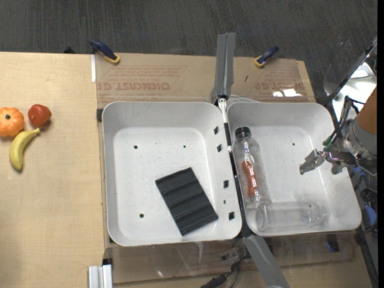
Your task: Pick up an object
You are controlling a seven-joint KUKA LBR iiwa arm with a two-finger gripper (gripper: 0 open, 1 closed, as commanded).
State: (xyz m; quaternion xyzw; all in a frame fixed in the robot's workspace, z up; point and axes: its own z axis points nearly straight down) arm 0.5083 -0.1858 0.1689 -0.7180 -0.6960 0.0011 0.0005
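The right bin (342, 221) holds a clear tumbler (291, 216) on its side along the near wall and a clear bottle (248, 168) against the divider. The pincer (313, 162) hovers at its right side, fingers spread, gripping nothing. A black ribbed block (186, 200) lies in the left bin (111, 179). On the bench's (48, 221) far-left edge: banana (20, 148), orange (9, 122), tomato (39, 114)

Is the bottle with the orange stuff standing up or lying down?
Lying down. The bottle rests on its side along the right bin's left wall.
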